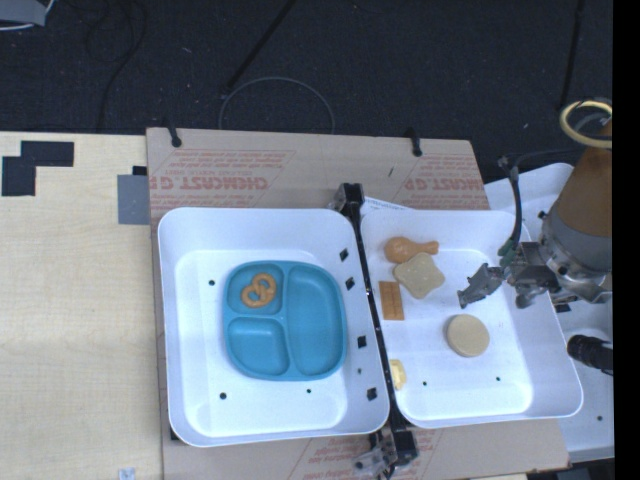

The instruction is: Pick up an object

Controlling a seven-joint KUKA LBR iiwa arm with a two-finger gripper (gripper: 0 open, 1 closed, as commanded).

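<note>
So the arm [585, 208] is reaching in from the right, and its end effector [484, 286] hangs over the right bin [545, 393], right side of it, with nothing between the fingers; whether they're spread or closed I honestly can't tell from here. In that bin there's a drumstick-shaped thing [411, 249] at the far end, long axis running left to right with the skinny end pointing right. Just nearer is a tan bread slice [419, 276], sitting skewed. A thin brown cracker [391, 301] lies to its left, long axis near to far. A round cookie [467, 336] sits just near of the end effector. The left bin [190, 408] holds a blue divided plate [320, 318] with a pretzel [259, 290] in its far-left compartment.
</note>
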